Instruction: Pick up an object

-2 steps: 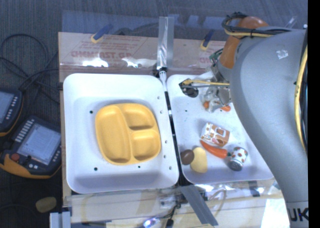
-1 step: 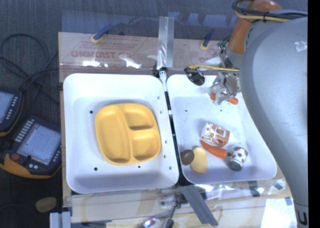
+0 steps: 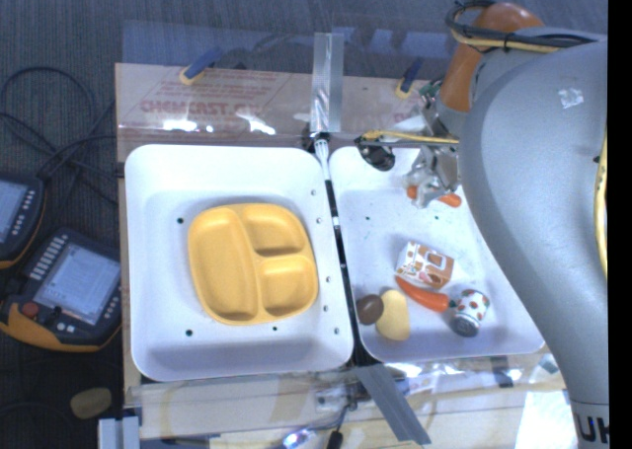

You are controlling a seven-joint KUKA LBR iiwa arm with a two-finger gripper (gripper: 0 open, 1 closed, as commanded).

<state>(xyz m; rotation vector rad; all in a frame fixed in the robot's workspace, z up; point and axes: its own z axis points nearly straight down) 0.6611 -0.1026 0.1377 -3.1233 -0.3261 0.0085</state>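
A yellow divided tray (image 3: 254, 261) fills the left bin (image 3: 148, 190). In the right bin (image 3: 513, 338), the gripper (image 3: 432, 184) hangs over a small orange piece (image 3: 449, 200); whether it is open or closed cannot be told. It may close beside the piece. The arm (image 3: 543, 200) hides the bin's right side.

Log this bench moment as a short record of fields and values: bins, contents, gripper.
left bin: holds a yellow divided tray
right bin: holds a printed packet, orange carrot, yellow potato-like piece, brown round piece, patterned ball
gripper: low over the far end of the right bin, beside a small orange piece
grasp: cannot tell
arm: enters from the right
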